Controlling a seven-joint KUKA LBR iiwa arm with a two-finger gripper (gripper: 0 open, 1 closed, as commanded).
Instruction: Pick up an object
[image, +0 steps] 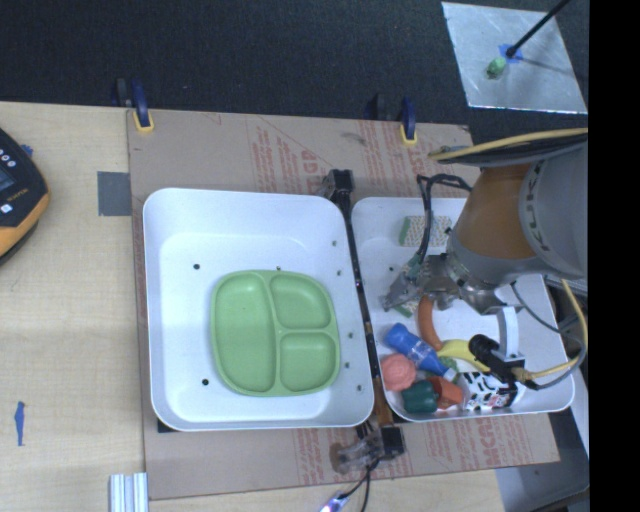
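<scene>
The right bin (385, 225) holds a heap of small toys along its front: a pink ball (398, 372), a blue piece (412, 343), a yellow banana shape (456, 350), a green piece (419, 397), an orange curved piece (427, 317) and a black-and-white spotted toy (487, 395). My gripper (403, 287) hangs low in the middle of this bin, just behind the heap and next to the orange piece. The grey arm with its orange band (500, 215) covers the bin's right half. A small patterned card (412, 231) lies at the back.
The left bin (180, 225) holds a light green divided plate (273, 332). Clamps (407, 120) pin the cardboard sheet at the back. A yellow and black device (15, 200) lies at the bench's left edge. Cables run along the right bin's right side.
</scene>
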